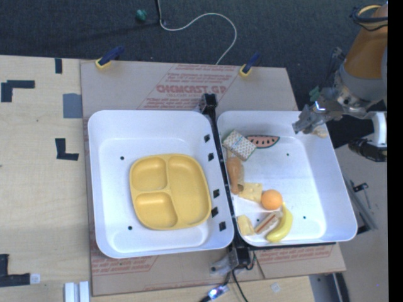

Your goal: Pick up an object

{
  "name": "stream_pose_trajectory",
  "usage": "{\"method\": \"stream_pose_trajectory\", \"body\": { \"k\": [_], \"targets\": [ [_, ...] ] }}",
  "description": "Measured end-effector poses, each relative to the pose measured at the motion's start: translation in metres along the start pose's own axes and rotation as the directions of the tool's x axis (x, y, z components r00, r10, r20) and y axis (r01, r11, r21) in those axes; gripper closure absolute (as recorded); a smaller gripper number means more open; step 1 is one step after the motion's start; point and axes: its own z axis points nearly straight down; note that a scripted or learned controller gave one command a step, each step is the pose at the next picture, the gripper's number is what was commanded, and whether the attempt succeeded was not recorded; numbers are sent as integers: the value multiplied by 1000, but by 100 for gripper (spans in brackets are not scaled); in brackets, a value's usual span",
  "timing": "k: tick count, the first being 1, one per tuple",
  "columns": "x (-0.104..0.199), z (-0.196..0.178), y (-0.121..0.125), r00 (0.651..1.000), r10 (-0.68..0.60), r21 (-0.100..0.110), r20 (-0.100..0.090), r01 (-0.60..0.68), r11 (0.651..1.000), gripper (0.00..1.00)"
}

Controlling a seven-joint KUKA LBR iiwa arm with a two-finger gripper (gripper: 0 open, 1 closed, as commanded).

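The right bin (315, 175) holds several toy foods along its left side: a watermelon slice (261, 141), a checkered cracker (238, 145), a bread piece (235, 173), a cheese wedge (252, 192), an orange (271, 199), a banana (281, 226) and a hot dog (266, 221). My gripper (307, 122) hangs over the far right corner of this bin, well right of the foods. Nothing shows between its fingers.
The left bin (104, 168) holds a yellow divided plate (169, 190). Black clips join the bins along the middle wall (217, 168). Cardboard lies under both bins, with a white cable (201, 21) beyond it. The arm's grey and orange body (365, 61) stands at the right.
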Motion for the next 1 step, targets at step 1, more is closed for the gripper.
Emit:
{"method": "stream_pose_trajectory", "body": {
  "k": [1],
  "targets": [
    [39,-10,-34,1000,-2,4,-1,2,1000,100]
  ]
}}
